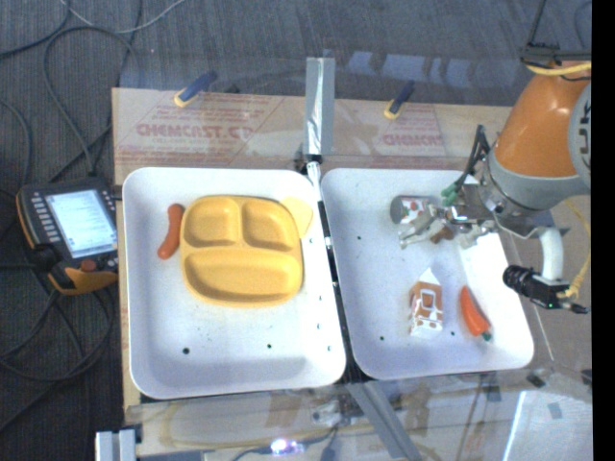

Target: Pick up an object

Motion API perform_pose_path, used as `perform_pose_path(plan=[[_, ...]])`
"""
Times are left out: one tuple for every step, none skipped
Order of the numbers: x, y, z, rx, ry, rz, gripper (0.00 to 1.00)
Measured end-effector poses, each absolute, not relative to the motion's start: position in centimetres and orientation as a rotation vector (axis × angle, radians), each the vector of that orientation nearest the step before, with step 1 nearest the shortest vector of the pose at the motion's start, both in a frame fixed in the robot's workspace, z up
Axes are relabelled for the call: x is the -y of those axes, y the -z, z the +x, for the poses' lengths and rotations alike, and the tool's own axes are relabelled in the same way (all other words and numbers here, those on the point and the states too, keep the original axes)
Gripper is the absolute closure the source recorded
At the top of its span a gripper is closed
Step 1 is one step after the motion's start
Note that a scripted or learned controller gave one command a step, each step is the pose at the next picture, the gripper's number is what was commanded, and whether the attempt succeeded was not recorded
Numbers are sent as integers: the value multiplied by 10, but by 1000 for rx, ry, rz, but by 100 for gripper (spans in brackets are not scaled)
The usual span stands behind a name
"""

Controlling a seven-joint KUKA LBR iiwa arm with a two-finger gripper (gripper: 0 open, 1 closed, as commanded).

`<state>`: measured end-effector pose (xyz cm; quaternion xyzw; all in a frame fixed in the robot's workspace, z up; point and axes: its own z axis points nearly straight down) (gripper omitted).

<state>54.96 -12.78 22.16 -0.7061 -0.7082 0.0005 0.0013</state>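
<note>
My gripper (pixel 415 230) hangs low over the upper middle of the right bin (pixel 375 334), its metal fingers pointing left. A small grey and red can-like object (pixel 405 206) lies just above the fingers, close to them or touching. Nothing is seen between the fingers. A white and orange carton (pixel 426 306) lies lower in the same bin, and a carrot (pixel 473 313) lies to its right. In the left bin (pixel 154 353) rest a yellow divided tray (pixel 244 249) and an orange sausage (pixel 171 230) at its left side.
A teach pendant (pixel 67 229) sits on the floor left of the bench. A metal divider post (pixel 317 113) stands between the bins at the back. Two clamps (pixel 194 87) hold the cardboard backing. Cables cross the floor.
</note>
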Motion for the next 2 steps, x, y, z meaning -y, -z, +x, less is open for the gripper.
perform_pose_path(plan=[[147,-92,517,2299,5,-2148,0],[148,-101,518,2300,5,-2151,100]])
